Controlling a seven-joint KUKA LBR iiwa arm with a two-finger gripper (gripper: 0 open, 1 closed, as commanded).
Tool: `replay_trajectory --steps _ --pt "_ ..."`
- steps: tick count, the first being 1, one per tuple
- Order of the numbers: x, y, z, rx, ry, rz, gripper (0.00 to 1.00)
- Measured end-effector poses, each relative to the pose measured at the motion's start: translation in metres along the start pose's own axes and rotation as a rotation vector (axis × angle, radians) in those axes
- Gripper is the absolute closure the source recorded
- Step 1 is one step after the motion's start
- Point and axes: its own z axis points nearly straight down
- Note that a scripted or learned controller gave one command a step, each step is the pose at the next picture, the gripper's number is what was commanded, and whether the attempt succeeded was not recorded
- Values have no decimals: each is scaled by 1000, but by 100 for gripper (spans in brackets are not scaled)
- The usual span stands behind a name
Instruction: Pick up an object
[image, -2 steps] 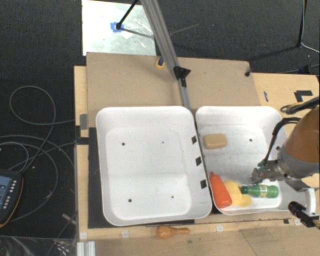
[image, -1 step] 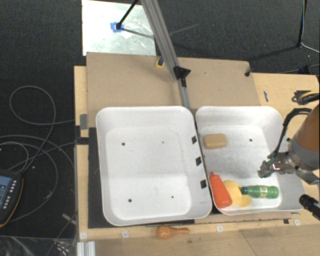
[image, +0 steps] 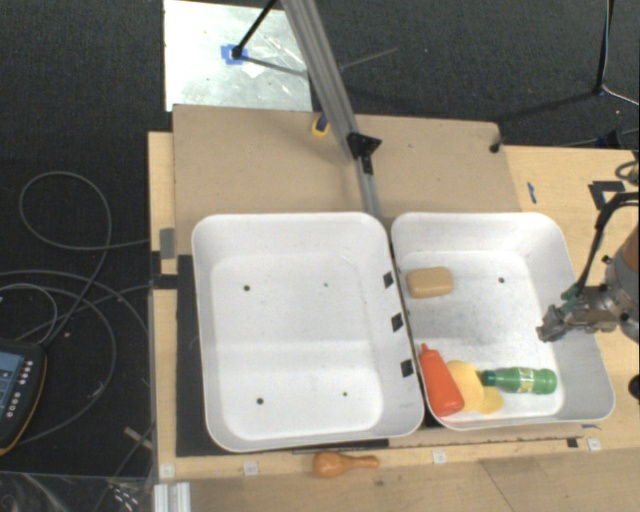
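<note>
Camera view
Bins: two white bins side by side on the bench, left bin (image: 290, 330), right bin (image: 500, 250).
Gripper: gripper (image: 553, 328) at the right bin's right wall, coming in from the right, sitting above the green bottle; too small and dark to tell if it's spread or pressed together, nothing visibly pinched.
Tan block: tan block (image: 429, 282) in the right bin, upper left part, near the divider, well apart from the gripper.
Red bottle: red bottle (image: 440, 380) at the right bin's lower left corner, lying tilted.
Yellow item: yellow item (image: 470, 384) touching the red bottle's right side.
Green bottle: green bottle (image: 520, 379) lying flat, just right of the yellow item.
Outside bins: brown pear-shaped object (image: 343, 463) on the bench below the left bin.
</note>
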Motion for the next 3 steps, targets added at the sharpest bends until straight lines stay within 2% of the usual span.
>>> replay_trajectory --steps 1,2,3 --pt "-1 3 -54 0 0 0 100" --pt "54 16 -59 4 4 -5 100" --pt "106 19 -63 6 5 -5 100"
